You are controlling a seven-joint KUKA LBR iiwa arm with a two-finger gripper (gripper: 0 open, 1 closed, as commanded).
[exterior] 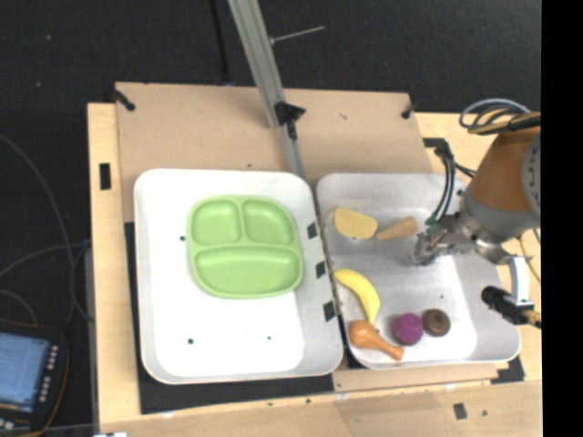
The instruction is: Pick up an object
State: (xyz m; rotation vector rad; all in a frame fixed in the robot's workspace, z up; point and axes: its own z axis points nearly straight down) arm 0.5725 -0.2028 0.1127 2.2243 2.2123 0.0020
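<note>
right bin [455, 189]: banana [358, 291], yellow and curved, is laid near the left wall; beside it are listed a pear [373, 337], purple ball [408, 328], brown doughnut [436, 321], yellow wedge [355, 224] and tan piece [397, 230]. hand [426, 248] is lowered beside the tan piece; grip state cannot be told. left bin [164, 317]: green divided plate [245, 248].

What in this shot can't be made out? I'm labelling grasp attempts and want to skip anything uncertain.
- Gripper, camera view: its fingers are too small and blurred to tell open from shut, or whether they touch the right bin.
- Arm: cut off by the right edge.
- Tan piece beside the gripper: too blurred to identify.
- Brown round item: too small to identify.
</note>
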